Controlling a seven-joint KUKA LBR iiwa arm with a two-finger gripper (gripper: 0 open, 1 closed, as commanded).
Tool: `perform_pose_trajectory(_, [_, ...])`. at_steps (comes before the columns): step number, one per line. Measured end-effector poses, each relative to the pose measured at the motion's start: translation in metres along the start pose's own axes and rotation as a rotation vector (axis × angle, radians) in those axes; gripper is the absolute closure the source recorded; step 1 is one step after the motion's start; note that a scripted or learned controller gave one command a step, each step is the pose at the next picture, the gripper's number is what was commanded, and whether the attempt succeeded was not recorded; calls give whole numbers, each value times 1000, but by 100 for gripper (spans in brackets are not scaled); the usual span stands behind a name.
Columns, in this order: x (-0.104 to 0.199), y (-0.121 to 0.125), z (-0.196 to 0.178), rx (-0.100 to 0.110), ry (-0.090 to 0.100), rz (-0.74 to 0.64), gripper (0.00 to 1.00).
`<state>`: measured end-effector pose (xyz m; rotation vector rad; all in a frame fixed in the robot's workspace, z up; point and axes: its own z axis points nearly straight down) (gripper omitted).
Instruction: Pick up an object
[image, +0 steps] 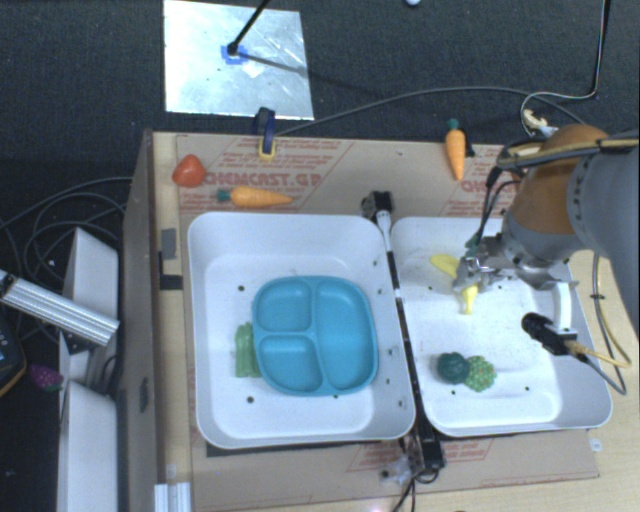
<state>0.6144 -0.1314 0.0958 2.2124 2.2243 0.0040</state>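
Note:
My gripper (474, 274) is low over the upper left part of the right bin (520, 405). A yellow curved object (444, 264) lies right at its tip. One end of the object sticks out to the left and another yellow bit (468, 298) shows just below the gripper, whose body hides the object's middle. I cannot make out whether the object is gripped. A dark teal round object (452, 367) and a bumpy light green object (481, 374) lie side by side nearer the bin's front.
The left bin (215, 300) holds a blue divided plate (315, 335) with a green object (243, 350) at its left edge. On the cardboard behind the bins lie two orange carrots (258, 197) (456, 152) and a red-orange piece (188, 171). A black divider (395, 300) runs between the bins.

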Motion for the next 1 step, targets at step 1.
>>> perform_pose_trajectory(1, [98,-24,-90,0,3,0,100])
